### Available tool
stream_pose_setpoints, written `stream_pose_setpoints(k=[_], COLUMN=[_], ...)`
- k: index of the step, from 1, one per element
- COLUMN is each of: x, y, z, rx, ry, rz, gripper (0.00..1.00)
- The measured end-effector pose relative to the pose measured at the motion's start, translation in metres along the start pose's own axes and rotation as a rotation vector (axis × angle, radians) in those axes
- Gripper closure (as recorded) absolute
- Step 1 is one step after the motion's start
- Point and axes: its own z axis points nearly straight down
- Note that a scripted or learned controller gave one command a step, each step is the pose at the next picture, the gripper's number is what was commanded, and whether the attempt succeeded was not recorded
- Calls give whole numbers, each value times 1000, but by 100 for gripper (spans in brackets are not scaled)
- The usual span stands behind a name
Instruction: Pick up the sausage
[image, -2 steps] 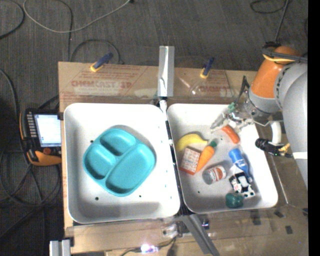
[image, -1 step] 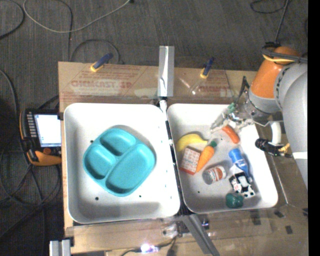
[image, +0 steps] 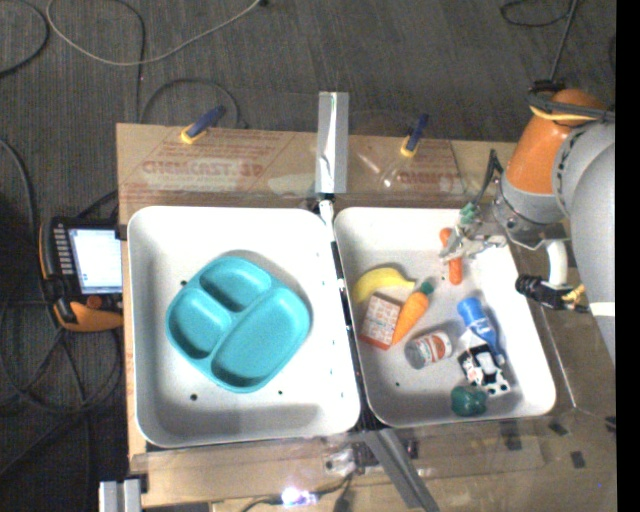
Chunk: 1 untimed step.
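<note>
Fingers (image: 462, 243) pinch the slim, smooth orange sausage (image: 452, 256).

Robot lab: cabled bench (image: 250, 160), bins (image: 150, 330)

Two white bins side by side on a bench; left bin (image: 150, 400) has a teal divided plate (image: 238, 321) lying flat in its middle. Right bin (image: 530, 395) has a banana (image: 378, 281) touching a small printed box (image: 381, 320), a carrot (image: 414, 308) against the box, a can (image: 431, 350), a blue bottle (image: 478, 322), a black and white toy (image: 484, 368), a dark green lump (image: 467, 401) by the near wall
</note>
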Motion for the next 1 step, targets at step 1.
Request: stream_pose_setpoints(k=[1], x=[45], y=[14], z=[-95], rx=[2], ry=[-3], rz=[-176], gripper=[100])
